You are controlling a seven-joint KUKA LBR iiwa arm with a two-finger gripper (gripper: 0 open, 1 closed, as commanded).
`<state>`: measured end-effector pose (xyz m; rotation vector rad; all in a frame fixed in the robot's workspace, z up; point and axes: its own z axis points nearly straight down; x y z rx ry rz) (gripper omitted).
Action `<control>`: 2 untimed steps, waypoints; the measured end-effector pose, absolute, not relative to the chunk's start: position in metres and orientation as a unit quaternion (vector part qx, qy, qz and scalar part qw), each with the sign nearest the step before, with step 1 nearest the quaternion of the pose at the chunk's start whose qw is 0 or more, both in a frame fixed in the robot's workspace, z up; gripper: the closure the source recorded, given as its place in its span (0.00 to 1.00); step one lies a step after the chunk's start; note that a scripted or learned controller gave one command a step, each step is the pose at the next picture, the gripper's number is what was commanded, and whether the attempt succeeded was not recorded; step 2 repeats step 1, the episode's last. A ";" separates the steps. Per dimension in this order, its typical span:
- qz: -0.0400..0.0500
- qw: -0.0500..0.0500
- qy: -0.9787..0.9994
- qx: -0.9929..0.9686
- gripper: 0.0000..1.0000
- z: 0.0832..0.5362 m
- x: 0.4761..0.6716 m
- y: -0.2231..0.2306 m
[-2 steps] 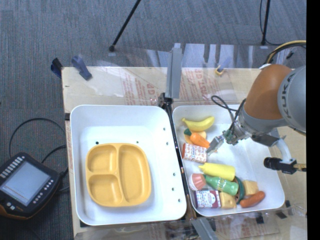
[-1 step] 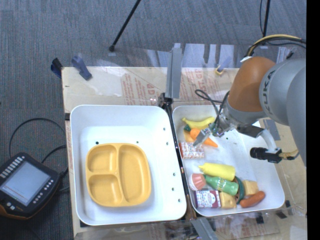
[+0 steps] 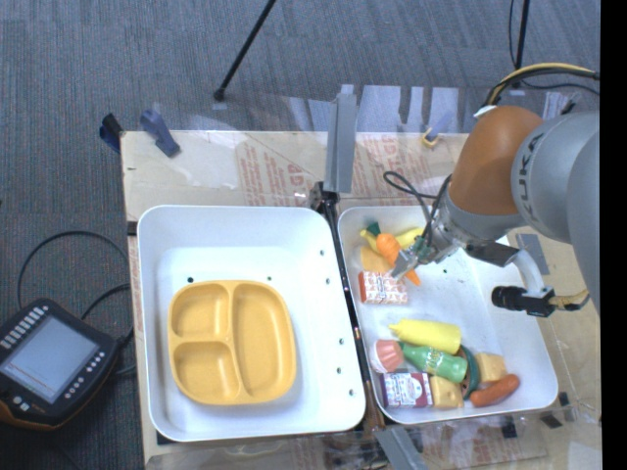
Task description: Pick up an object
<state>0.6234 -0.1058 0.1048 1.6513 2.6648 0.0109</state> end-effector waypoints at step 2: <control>0.002 0.002 0.836 0.549 1.00 0.191 0.646 -0.066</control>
